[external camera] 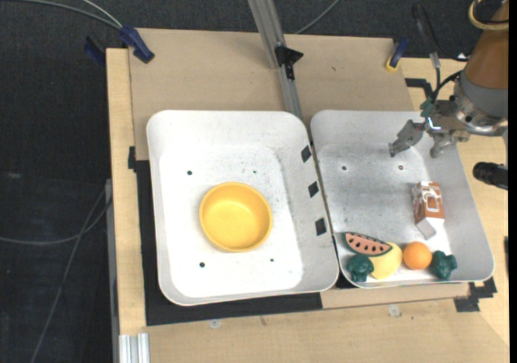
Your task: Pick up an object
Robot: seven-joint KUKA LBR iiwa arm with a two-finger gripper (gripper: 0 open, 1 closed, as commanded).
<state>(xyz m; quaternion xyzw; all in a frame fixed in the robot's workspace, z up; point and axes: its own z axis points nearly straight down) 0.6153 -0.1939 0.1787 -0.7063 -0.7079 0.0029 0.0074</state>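
My gripper (422, 141) hangs over the back right part of the right bin (363, 192), fingers spread open with nothing between them. A small brown and white carton (428, 204) lies in that bin, a little nearer the front than the gripper. Along the bin's front edge lie a watermelon slice (369, 242), a yellow fruit (388, 260), an orange (417, 256) and two dark green pieces (360, 267) (443, 264). A yellow bowl (235, 215) sits in the middle of the left bin (174, 159).
A metal pole (266, 22) slants from the top of the view down to the gap between the bins. Blue clamps (137, 44) hold the bench board at the back left. Cables run over the dark floor behind the bench.
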